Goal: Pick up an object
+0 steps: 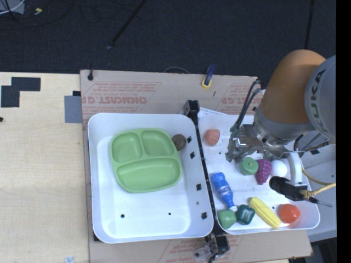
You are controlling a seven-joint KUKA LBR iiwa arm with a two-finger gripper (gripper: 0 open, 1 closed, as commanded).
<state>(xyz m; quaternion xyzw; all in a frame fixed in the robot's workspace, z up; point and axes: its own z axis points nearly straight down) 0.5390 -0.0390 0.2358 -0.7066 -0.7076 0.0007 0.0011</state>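
Note:
My gripper (239, 152) hangs over the right bin (216, 158), near its middle, with the grey and orange arm above it. Just right of the gripper lie a green round piece (249, 166), a purple grape bunch (264, 170) and a white egg (279, 168). A peach-coloured ball (212, 137) rests at the bin's far left. Nearer the front are a blue bottle (221, 188), a green pepper (226, 218), a dark green piece (245, 215), a yellow corn cob (264, 211) and an orange-red ball (289, 213). I see nothing between the fingers.
The left bin (104, 201) holds a green divided plate (146, 159). A small brown ball (179, 141) sits by the plate's far right corner. A black divider (200, 163) separates the two bins. Cardboard (137, 95) lies beneath both.

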